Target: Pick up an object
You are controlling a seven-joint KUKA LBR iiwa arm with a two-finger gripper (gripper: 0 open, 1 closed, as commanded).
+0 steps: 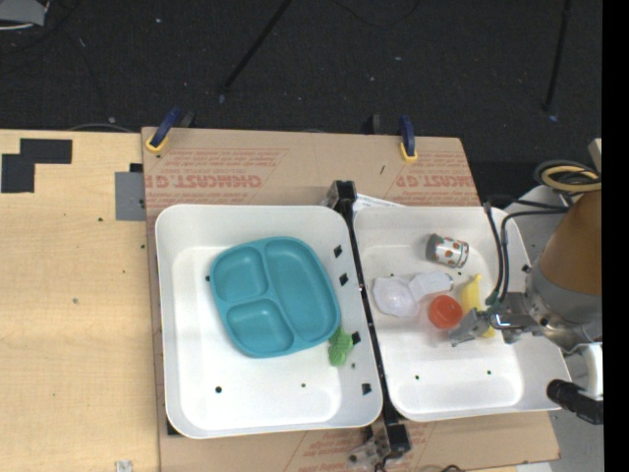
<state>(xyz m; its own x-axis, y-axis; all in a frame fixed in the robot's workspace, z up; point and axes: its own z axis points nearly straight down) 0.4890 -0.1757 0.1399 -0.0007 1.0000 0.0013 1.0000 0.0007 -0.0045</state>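
**Tool low over the right bin, fingers lost in the clutter**

Nearest the camera, the front rim of the left bin [256, 423] and the right bin [462, 406] runs along the bottom, and the bare white floor of each sits just behind it. A dark fitting on the divider between them pokes out at the very bottom, too small to make out.

Up a step, here's the tool [479, 324], coming in from the right over the right bin, its dark tip right beside the orange-red round object [444, 311] and touching or overlapping the yellow object [473, 295]. Whether it's spread wide or pinched narrow, I cannot tell; the fingers blur into the yellow piece and the cable behind. Nothing is clearly between them. The arm [580, 254] is cut off at the right edge, with just its brownish band and grey wrist showing.

Beside the orange-red object lie pale, translucent plastic pieces [405, 293], hard to separate from the white floor. Further back, well apart, a small silver can [447, 251] lies on its side.

Across in the left bin, a teal divided plate [273, 296] takes the middle, with a small green object [340, 348] touching its near right corner, its shape unclear.

Furthest off, cardboard [295, 170] under the bins carries mirrored printing, held by two clamps [407, 142] at its back edge, then dark floor.
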